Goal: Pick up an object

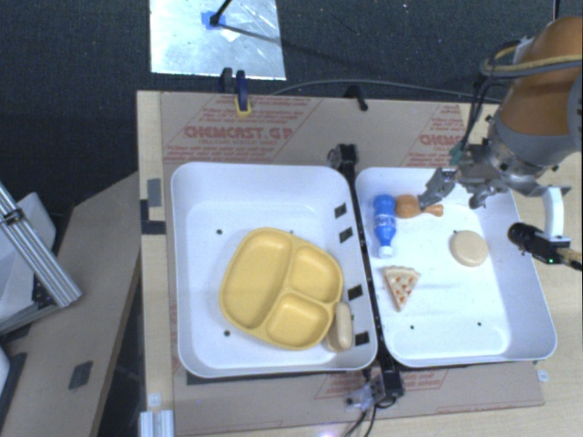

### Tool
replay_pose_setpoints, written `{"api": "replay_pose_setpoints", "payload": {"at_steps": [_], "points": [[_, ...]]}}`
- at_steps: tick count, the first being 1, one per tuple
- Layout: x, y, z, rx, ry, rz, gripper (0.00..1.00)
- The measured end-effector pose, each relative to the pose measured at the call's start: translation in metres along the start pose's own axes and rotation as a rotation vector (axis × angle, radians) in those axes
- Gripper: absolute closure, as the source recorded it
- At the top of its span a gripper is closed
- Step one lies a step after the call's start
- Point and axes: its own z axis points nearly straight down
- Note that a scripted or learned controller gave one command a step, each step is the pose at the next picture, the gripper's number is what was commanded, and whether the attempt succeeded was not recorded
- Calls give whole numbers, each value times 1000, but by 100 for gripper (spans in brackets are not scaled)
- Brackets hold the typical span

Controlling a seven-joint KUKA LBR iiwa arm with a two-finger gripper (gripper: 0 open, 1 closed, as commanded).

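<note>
The right bin holds a blue and white bottle, a small orange piece, a round beige biscuit and a pizza slice. My gripper hangs over the bin's far edge, just right of the orange piece. Its two fingers are spread apart and nothing sits between them. One fingertip is close above the orange piece; whether it touches it I cannot tell. The biscuit lies a little nearer the camera than the gripper.
The left bin carries a yellow divided plate with a beige bread-like piece at its near right corner. A black divider runs between the bins. A cable-bearing black part juts from the arm over the right rim.
</note>
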Motion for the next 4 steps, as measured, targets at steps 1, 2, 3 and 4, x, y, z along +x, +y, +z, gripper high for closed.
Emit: {"api": "replay_pose_setpoints", "payload": {"at_steps": [1,2,3,4], "points": [[0,2,-7,-12,-1,-2,0],[7,10,41,-11,-1,-4,0],[-2,14,96,-10,-1,0,0],[-12,17,146,-10,-1,0,0]]}}
